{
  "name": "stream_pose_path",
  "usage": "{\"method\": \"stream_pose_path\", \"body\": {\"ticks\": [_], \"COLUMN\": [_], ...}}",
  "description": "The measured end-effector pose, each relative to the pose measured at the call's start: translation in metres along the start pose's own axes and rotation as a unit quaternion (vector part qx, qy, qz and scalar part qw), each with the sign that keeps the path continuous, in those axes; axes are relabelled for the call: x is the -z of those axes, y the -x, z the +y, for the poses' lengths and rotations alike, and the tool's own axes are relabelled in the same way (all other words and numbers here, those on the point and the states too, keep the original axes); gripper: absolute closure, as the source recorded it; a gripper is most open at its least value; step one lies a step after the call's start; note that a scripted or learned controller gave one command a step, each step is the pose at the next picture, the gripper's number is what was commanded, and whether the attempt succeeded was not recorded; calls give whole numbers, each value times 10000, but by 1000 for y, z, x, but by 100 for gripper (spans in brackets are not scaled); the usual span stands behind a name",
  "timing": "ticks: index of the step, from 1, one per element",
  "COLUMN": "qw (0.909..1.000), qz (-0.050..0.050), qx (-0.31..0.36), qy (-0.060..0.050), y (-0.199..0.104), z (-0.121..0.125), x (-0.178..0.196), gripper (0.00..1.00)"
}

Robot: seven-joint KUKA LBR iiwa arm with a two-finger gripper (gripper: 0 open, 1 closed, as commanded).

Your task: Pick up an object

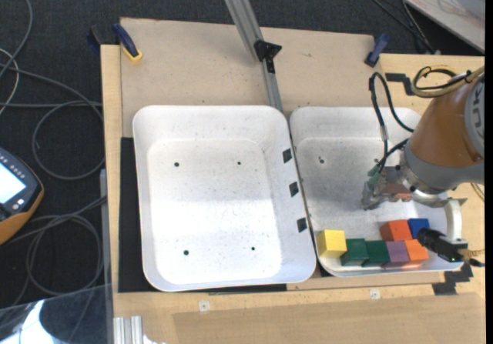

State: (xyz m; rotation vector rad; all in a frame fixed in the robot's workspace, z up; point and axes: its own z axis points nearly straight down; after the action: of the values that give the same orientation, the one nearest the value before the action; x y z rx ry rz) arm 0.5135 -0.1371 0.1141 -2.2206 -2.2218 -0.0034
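Note:
Several small blocks lie along the front edge of the right bin [339, 131]: a yellow block [333, 241], two green blocks [356, 250], a purple block [398, 252], orange blocks [398, 230] and a blue block [419, 226]. My gripper [375, 198] hangs low over the bin floor, just behind and left of the orange block and apart from the row. The grey and orange wrist [447, 142] hides the bin's right side.
The left bin [154, 127] sits beside the right one, their rims meeting at the middle [291, 173]. A metal pole [246, 19] slants in from the back. Cables [381, 115] hang by the wrist. Blue clamps [128, 44] hold the board's back corners.

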Motion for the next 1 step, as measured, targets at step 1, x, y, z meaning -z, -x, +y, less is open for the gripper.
{"method": "stream_pose_path", "body": {"ticks": [1], "qw": [10000], "qz": [-16], "qx": [-5], "qy": [19], "y": [8], "z": [-4], "x": [49], "gripper": [100]}}
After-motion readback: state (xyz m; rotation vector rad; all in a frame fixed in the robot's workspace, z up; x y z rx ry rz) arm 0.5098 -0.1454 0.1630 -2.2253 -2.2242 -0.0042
